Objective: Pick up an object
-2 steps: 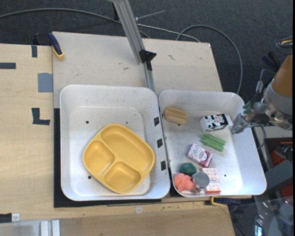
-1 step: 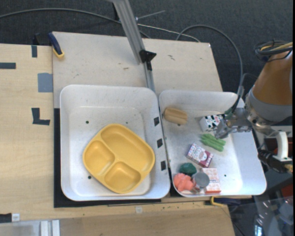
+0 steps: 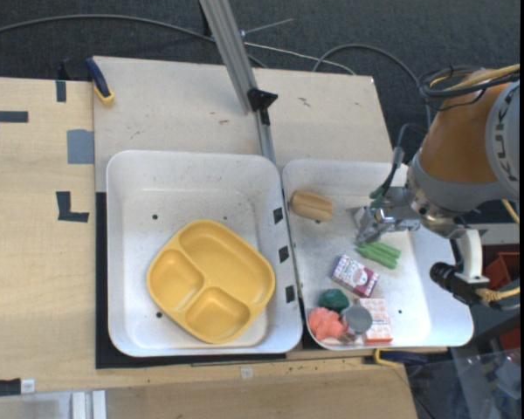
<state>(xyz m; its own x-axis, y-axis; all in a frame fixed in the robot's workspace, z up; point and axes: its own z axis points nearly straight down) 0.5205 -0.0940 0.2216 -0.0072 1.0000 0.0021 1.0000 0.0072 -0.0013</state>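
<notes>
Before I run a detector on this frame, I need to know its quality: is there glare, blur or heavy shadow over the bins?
Camera view: lighting is soft and even, with no strong glare on the white bins; the yellow tray is sharp; the gripper looks slightly soft and casts a faint shadow near the green object.

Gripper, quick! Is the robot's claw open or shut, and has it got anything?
Gripper: low in the right bin, just above the green thing. Open or shut cannot be told, and nothing shows between its fingers.
</notes>
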